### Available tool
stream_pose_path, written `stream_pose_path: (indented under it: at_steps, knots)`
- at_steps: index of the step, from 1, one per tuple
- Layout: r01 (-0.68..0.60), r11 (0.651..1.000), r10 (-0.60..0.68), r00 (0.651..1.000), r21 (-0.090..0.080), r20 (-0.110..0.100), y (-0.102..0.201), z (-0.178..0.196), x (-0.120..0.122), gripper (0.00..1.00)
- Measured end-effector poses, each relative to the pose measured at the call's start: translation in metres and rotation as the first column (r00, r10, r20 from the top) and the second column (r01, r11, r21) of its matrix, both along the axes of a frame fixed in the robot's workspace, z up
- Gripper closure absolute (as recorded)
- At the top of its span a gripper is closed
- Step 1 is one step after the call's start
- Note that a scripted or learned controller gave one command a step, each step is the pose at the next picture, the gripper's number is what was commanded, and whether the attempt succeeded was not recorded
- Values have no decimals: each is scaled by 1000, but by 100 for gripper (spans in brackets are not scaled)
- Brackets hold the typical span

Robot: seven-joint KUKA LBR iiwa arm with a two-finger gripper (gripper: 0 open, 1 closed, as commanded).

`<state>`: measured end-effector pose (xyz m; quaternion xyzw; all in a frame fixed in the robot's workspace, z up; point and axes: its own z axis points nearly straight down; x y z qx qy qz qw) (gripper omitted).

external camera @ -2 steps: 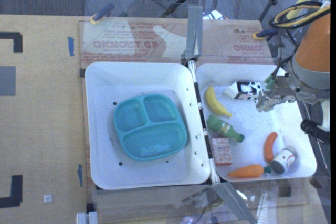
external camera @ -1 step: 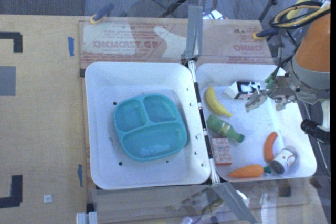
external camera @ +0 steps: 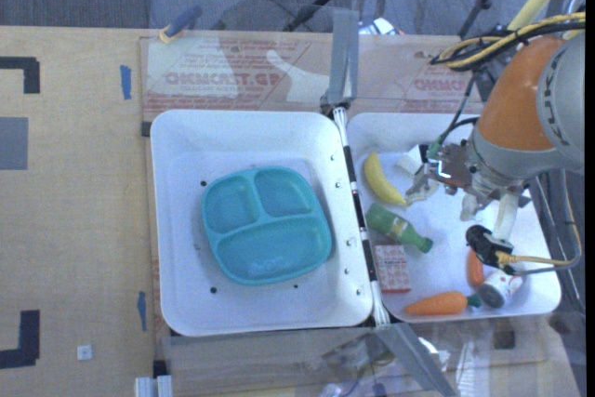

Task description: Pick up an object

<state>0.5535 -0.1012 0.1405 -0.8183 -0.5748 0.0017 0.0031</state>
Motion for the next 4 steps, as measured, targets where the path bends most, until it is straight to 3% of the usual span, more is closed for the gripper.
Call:
stream_pose_path:
  at_steps: [1,2,3,4]
  knots:
    - [-347,938,347,938,5,-11,-11,-54,86,0]
    - [-348,938,348,938,0,-11,-12,-44,87,100]
    - [-241,970,241,970,-4,6,81,62,114,100]
    - [-7,1000,7,1000,-3,0,142,43,104,100]
